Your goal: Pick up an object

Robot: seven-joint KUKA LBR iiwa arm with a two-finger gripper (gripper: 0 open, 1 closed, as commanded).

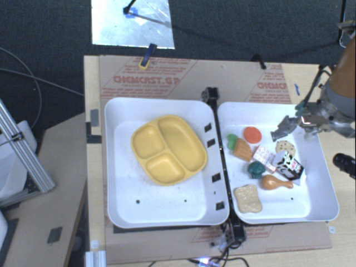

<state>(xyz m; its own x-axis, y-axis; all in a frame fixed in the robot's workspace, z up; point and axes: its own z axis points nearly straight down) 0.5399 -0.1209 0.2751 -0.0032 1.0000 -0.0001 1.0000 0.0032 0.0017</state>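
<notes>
Tool (282,130): we see nothing held; spread unclear.
Toys (267,163): clustered in right bin (317,204), within our reach.

Even overhead light, fairly bright. Bins (167,216) near blown-out white left of the gripper (283,128). Foil sheet (132,15) far up-left glares. Soft shadows; slight overall blur, grainy.

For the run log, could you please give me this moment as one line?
gripper: over right bin, holding nothing | toys: piled in right bin | yellow plate: left bin | pick: not yet done
</notes>
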